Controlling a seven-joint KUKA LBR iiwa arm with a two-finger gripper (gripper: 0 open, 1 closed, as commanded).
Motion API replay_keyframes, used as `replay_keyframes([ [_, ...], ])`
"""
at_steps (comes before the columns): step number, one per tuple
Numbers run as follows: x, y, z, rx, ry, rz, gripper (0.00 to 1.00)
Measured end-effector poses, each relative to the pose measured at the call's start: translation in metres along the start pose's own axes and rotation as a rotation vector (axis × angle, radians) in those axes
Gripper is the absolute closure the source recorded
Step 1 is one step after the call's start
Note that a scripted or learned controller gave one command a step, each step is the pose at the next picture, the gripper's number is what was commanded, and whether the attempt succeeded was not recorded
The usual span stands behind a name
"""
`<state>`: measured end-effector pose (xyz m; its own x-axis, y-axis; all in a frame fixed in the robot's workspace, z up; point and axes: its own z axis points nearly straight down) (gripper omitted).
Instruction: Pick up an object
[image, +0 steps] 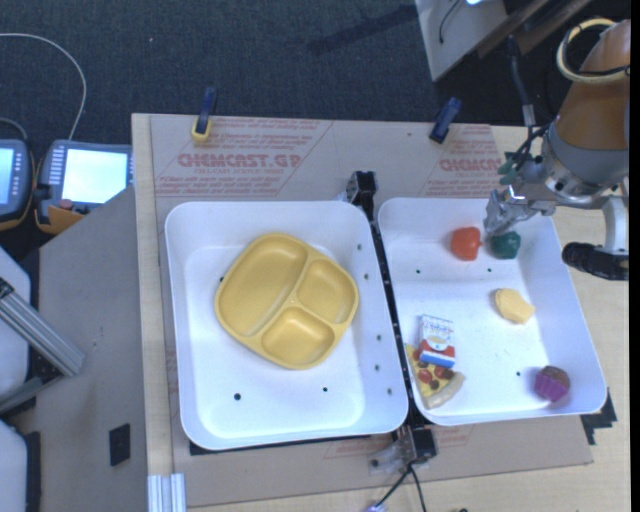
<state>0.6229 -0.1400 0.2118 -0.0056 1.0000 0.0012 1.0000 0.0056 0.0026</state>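
Left bin (190, 330): we list one yellow plastic tray (287, 298), squarish with rounded corners, split into three smooth compartments. Right bin (570, 300): a small milk carton (436, 340) touching a pizza slice (437, 385); a red tomato (465, 243); a pale yellow lump (513, 305); a knobbly purple piece (552, 382) near the front corner. The claw (503, 228) sits on a dark green object (506, 244) beside the tomato; we cannot tell its finger state.
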Motion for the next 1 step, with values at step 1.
replay_keyframes([
  [1,0.0477,0.0071,-0.0108,-0.002,0.000,-0.001,1.00],
])
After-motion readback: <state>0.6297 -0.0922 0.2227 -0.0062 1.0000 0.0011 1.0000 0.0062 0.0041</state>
